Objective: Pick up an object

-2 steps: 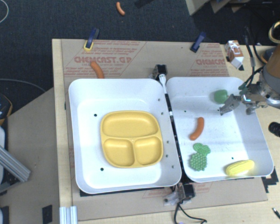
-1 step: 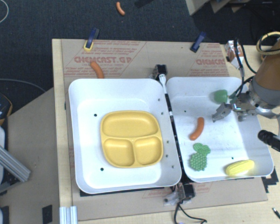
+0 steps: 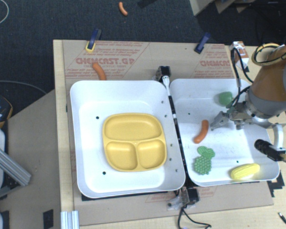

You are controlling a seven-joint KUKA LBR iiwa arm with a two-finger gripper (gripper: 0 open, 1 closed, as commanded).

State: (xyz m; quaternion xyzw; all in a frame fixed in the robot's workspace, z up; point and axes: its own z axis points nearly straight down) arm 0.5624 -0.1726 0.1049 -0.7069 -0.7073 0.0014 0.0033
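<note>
Two white bins sit side by side on the desk (image 3: 133,51). The left bin (image 3: 86,142) carries a yellow divided tray (image 3: 133,141) with bare floor all round it. The right bin (image 3: 186,94) holds the loose things, well spaced: an orange-red sausage (image 3: 201,131) near the middle, a green bunch of grapes (image 3: 203,160) just below it, a yellow corn cob (image 3: 244,171) close to the near rim, and a pale green rounded piece (image 3: 224,98) toward the far wall.

The claw (image 3: 220,120) hangs over the right bin, right of the sausage and below the pale green piece — it touches neither as far as can be seen. Its grey fingers point left and look spread, with nothing between them, though the tips are small and blurred.

The arm (image 3: 271,87) is cut off at the right edge. A second sausage (image 3: 99,71) lies on the desk beyond the left bin, and another small orange piece (image 3: 123,8) on the dark floor.
</note>
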